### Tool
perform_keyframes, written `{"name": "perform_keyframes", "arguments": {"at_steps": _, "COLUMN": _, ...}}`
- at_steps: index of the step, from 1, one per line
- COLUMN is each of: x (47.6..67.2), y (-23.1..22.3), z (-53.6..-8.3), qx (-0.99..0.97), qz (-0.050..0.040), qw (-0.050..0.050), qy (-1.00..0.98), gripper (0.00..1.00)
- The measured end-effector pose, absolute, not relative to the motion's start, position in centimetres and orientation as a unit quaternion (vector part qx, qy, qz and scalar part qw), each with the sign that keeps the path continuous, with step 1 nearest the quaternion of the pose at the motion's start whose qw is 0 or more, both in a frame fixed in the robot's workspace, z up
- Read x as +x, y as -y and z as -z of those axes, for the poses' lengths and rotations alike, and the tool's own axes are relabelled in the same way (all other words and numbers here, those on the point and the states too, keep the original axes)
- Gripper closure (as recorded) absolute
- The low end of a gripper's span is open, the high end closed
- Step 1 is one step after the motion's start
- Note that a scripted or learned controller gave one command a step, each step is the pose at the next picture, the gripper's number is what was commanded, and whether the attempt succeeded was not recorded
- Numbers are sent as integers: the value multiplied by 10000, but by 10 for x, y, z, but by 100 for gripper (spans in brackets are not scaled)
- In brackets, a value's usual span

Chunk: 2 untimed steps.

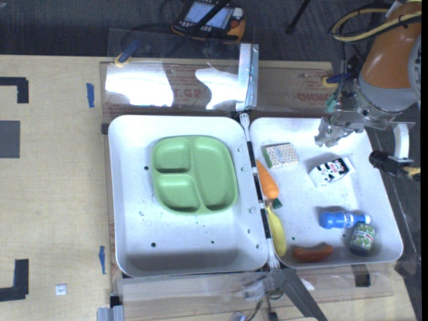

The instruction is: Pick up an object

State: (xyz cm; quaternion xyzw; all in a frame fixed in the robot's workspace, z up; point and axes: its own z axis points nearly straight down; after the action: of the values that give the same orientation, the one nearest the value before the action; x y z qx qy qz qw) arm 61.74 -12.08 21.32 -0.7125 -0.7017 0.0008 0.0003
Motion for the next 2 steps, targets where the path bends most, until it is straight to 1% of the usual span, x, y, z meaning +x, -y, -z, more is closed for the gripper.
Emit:
{"name": "perform_keyframes", "arguments": {"at_steps": 1, "x": 617, "y": 121, "z": -213, "qx": -7125, "qz": -11, "qw": 4, "qy": 7016, "gripper": 0}}
{"name": "perform_keyframes", "arguments": {"at_steps": 2, "x": 603, "y": 194, "z": -134, "qx": -7033, "qz": -16, "qw": 21, "qy": 7109, "gripper": 0}}
